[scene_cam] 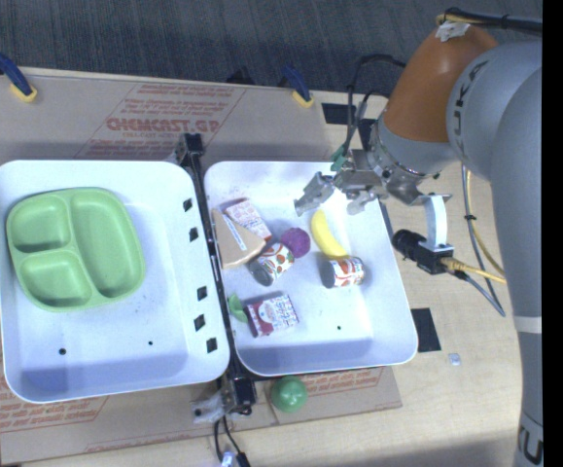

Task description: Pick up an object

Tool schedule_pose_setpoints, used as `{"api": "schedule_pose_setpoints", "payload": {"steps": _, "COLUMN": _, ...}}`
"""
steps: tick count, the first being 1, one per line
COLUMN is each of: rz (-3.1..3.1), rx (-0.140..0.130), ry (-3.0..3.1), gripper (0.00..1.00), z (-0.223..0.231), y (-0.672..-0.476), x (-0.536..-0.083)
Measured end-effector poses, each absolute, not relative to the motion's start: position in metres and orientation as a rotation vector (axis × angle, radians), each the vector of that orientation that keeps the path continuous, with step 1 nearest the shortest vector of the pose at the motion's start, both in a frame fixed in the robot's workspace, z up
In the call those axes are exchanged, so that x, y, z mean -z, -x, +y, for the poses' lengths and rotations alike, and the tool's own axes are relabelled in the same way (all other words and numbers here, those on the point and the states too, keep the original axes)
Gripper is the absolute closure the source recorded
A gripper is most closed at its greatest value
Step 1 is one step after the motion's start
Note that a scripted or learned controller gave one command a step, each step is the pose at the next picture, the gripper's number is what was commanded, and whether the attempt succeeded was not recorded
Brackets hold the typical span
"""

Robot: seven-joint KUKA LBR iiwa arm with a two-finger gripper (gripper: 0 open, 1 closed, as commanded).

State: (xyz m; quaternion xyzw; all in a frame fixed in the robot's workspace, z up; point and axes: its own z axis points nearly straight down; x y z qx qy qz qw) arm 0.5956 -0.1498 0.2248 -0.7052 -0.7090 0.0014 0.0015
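Note:
My gripper (336,198) hangs over the far right part of the right bin (378,343), fingers spread open with nothing between them. Just below it lies a yellow banana (327,235). Near the banana sit a small can with a red label (343,272), a purple round fruit (298,242), a strawberry-printed can (272,263), a tan and white carton (242,232) and a red and white packet (273,313).
The left bin (28,377) holds a green divided tray (73,246). A green ball (288,393) lies outside the bins on the cardboard at the front. Blue clamps (16,76) pin the cardboard's far edge. Cables (456,261) run along the right side of the right bin.

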Motion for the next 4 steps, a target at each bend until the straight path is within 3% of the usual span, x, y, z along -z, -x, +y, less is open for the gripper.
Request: {"api": "schedule_pose_setpoints", "payload": {"steps": 4, "rz": -2.225, "rx": -0.004, "ry": 2.213, "gripper": 0.00, "z": -0.1498, "y": -0.5956, "x": -0.2249}}
